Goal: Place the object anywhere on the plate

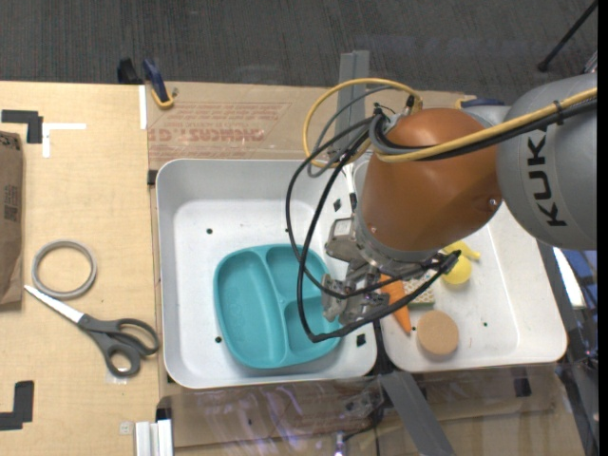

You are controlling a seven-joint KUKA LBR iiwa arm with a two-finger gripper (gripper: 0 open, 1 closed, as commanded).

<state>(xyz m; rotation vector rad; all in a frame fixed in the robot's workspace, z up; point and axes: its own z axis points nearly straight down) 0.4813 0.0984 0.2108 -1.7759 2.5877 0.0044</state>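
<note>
A teal divided plate (256, 302) lies in the left white bin (190, 245), toward its front. My gripper (346, 298) hangs under the orange wrist band, low over the plate's right edge by the wall between the two bins. Cables and the wrist hide what is under it. Just to its right, in the right bin (532, 321), lie an orange carrot (401, 313), a round tan disc (438, 334) and a yellow piece (460, 264), with a speckled flat piece (421, 291) partly under the arm.
On the bench to the left of the bins lie scissors (100, 331), a roll of tape (64, 267) and a brown bag (9, 217). A sheet of cardboard (228, 122) lies behind the left bin. The arm's bulk covers much of the right bin.
</note>
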